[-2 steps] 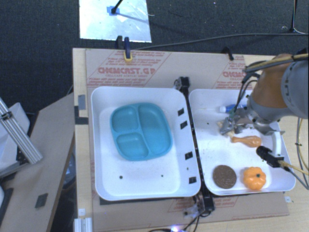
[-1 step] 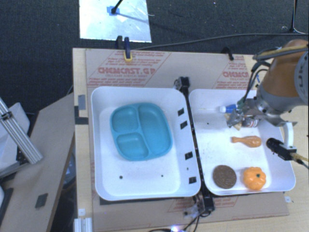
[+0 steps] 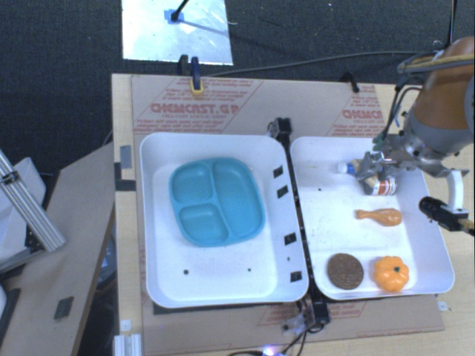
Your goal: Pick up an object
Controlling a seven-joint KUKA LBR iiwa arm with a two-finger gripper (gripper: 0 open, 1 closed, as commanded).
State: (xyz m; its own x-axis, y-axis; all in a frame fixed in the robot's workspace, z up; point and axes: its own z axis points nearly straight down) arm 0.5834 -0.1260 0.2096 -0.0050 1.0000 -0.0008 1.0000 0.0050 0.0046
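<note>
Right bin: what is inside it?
The right bin holds a small bottle lying under the hand, a drumstick, a brown cookie and an orange pumpkin. The hand hides part of the bottle.

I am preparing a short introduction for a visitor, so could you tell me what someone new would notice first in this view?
The big blue divided plate in the left bin draws the eye first. In the right bin lie an orange pumpkin beside a brown round cookie near the front, and a tan chicken drumstick above them. The grey arm with its orange band reaches in from the right, its gripper over a small bottle at the back.
</note>
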